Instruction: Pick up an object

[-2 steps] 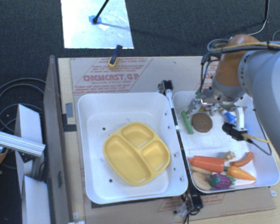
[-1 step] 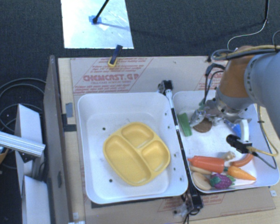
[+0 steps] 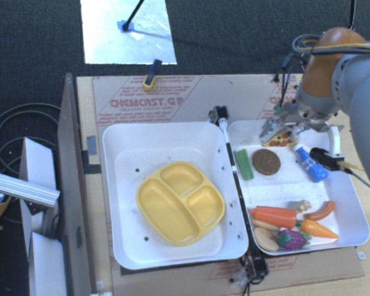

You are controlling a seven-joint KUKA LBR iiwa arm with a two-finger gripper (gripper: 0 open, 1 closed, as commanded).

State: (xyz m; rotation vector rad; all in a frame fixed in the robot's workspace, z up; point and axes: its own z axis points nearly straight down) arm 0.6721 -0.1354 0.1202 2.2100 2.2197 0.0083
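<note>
Arm (image 3: 348, 74) reaches in over the far right corner of the right bin (image 3: 343, 188). Gripper (image 3: 276, 132) is low at the bin's far edge, roughly mid-width. Open or closed: cannot tell from this angle. A small red-and-yellow item (image 3: 287, 136) lies directly at the gripper, partly hidden by it; its kind is unclear, and I cannot tell whether there is contact. Other contents of the right bin: a green block (image 3: 243, 164) lengthwise along the left wall; a brown disc (image 3: 267, 161) just beside it, flat on the floor; a blue bottle (image 3: 308, 162) lying right of the disc, apart from it. Along the near edge: a large carrot (image 3: 275, 216) lying crosswise; a sausage (image 3: 321, 210) and a small carrot (image 3: 318, 230) toward the near right corner; purple grapes (image 3: 291, 238) touching a beige piece (image 3: 266, 239) near the near left corner. The left bin (image 3: 129, 147) holds one yellow divided plate (image 3: 180, 202), flat, set toward the near right part of the floor. The two bins sit side by side, their walls touching.
</note>
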